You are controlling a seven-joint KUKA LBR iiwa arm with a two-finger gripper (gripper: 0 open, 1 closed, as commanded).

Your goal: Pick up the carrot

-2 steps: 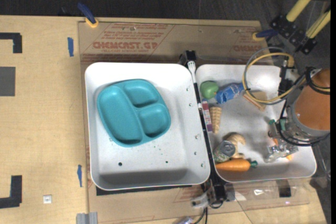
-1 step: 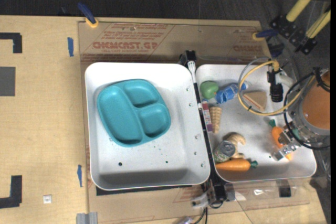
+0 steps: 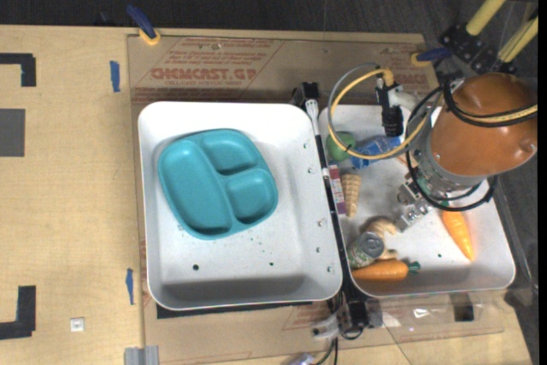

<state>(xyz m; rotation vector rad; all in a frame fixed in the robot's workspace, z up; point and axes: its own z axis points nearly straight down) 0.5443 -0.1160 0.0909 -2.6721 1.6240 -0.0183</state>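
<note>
Carrot (image 3: 381, 271): lower centre of right bin (image 3: 500, 248), lying flat beside a can (image 3: 367, 247); my gripper (image 3: 412, 208) hovers above-right, fingers' spread cannot tell; best to descend centred, jaws across its width.

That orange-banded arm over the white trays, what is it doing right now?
The arm reaches in over the right tray, which holds a jumble of small items. Its tool hangs low among them, but nothing shows between its tips. One carrot lies near the front wall of that tray, and another orange carrot-like piece lies beside the arm. The left tray holds a blue divided plate. So far no carrot has been lifted.
</note>
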